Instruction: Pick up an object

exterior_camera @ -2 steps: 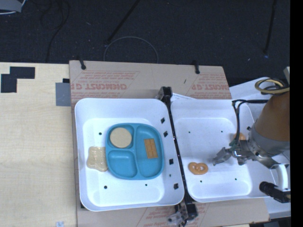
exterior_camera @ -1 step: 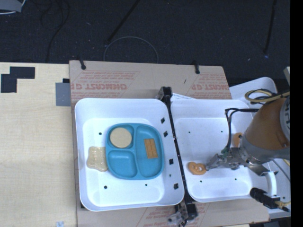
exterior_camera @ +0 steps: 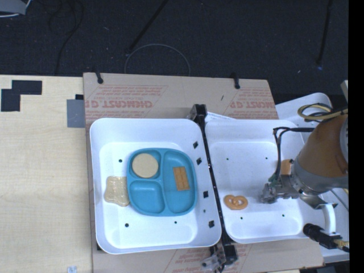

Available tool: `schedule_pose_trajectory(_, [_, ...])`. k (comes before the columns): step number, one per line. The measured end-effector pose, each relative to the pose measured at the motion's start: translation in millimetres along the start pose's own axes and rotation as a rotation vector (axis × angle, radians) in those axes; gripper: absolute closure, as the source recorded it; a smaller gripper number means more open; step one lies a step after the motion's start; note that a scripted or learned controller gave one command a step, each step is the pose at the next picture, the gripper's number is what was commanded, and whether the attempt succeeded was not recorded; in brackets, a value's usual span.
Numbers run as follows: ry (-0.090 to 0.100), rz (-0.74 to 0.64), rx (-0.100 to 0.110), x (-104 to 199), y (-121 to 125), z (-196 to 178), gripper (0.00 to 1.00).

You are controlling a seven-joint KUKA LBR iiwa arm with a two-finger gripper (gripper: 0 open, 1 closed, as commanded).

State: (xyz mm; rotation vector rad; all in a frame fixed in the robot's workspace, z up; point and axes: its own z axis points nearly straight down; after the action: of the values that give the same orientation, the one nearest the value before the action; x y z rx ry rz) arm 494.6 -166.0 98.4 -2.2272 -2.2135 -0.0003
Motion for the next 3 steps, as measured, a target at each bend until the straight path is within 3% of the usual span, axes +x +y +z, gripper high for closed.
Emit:
schedule_pose_trajectory(2, [-0.002,-0.008,-0.005,6.5,5.6,-123.6,1.0])
schedule_pose_trajectory(3, [0.0,-0.006,0.001,6.3,5.4,-120.6,1.0])
